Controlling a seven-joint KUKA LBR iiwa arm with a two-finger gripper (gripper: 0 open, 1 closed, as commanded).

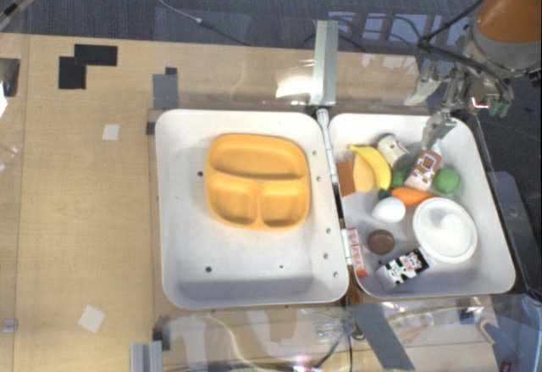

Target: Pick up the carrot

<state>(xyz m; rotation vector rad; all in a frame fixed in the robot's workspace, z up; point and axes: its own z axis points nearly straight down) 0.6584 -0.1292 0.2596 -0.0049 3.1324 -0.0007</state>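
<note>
The arm (508, 10) enters from the upper right corner, its orange band uppermost and the grey wrist beneath it. From the wrist the tool (436, 129) hangs down and leans toward the left, its slim pale fingers pointing downward. Thin dark cables run alongside the wrist.

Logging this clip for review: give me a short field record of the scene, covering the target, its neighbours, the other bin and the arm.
target: carrot, lying in the right bin
neighbours: banana, white egg, white bowl, green ball
left bin: yellow divided plate
gripper: above the right bin's far edge, apart from the carrot
grasp: not yet made
</note>
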